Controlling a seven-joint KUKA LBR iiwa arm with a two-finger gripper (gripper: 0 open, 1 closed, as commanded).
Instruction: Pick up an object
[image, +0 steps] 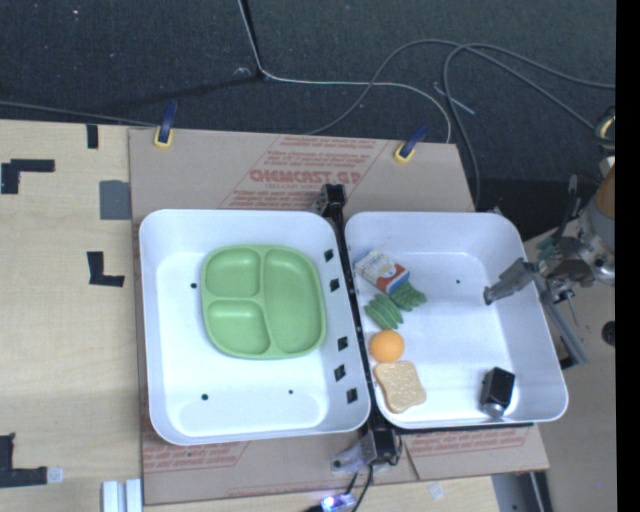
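Observation:
The right bin (470, 228) holds several small objects. A white, red and blue box (381, 270) lies near its left wall, with green pods (393, 303) just below it. An orange ball (386, 346) and a slice of toast (400, 386) lie further toward the front. A small black object (497, 391) rests in the front right corner. My gripper (508, 283) hovers at the right bin's right edge, reaching in from the right, well apart from all the objects. Nothing shows in its grasp.
The left bin (165, 330) holds a green divided plate (265, 301). A black divider with clips (345, 300) runs between the bins. Cables trail over the dark surface behind the bench.

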